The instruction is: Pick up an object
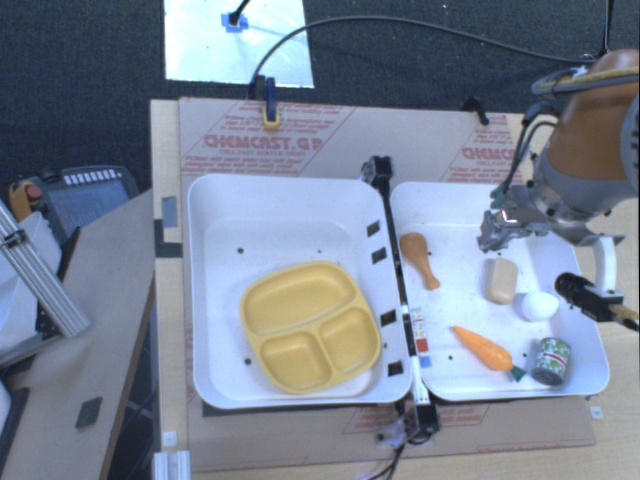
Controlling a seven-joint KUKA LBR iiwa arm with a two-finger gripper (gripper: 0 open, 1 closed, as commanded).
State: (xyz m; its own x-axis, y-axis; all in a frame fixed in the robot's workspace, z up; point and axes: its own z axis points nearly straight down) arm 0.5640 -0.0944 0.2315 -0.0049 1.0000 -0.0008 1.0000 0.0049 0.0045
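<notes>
Two white bins sit side by side on the bench. The left bin (215,268) holds a yellow three-compartment tray (310,325), lying flat and turned at a slant.

The right bin (450,203) holds five items. A tan chicken drumstick (418,258) lies near the divider, long axis running from upper left to lower right, thick end uppermost. A beige block (501,279) stands mid-bin, long axis roughly vertical in the view. A white egg (539,306) lies just beside it to the lower right. An orange carrot (486,349) lies toward the near wall, axis upper left to lower right, green tip pointing toward a small can (551,360) just beside it.

The gripper (497,230) hangs above the beige block, close to its upper end; whether it touches the block cannot be told, nor the gripper's state. Nothing is visibly held.
</notes>
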